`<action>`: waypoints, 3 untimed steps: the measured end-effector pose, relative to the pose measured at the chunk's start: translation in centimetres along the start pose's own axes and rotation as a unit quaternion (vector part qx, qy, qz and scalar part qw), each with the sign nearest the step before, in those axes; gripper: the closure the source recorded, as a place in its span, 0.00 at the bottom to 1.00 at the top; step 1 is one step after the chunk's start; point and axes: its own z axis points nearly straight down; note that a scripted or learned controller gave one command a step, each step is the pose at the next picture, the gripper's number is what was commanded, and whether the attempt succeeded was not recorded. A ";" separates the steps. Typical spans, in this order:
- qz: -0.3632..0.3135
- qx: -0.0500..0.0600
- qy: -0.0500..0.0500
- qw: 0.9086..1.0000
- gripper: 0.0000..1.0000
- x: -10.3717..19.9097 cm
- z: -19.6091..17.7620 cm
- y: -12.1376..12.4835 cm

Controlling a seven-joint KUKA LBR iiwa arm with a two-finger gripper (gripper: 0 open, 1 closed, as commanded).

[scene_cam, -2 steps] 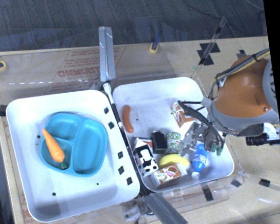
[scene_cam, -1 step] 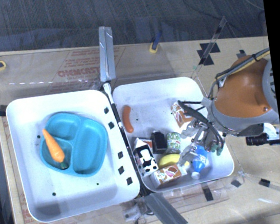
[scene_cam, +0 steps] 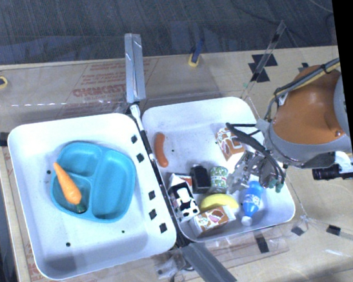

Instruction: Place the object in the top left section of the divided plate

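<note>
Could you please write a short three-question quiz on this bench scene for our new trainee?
1. True or false: the carrot lies on the blue divided plate.
2. Which bin holds the sausage: A left, B right?
3. Fill in: the gripper hangs over the ___ bin, near the blue bottle.

Key: 1 true; 2 B; 3 right.
</note>
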 end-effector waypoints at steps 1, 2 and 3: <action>0.000 0.000 0.000 1.000 0.00 0.0 0.0 0.0; -0.047 -0.001 0.003 0.999 0.00 0.3 4.9 0.1; -0.096 0.000 0.003 0.995 0.00 0.3 4.2 0.1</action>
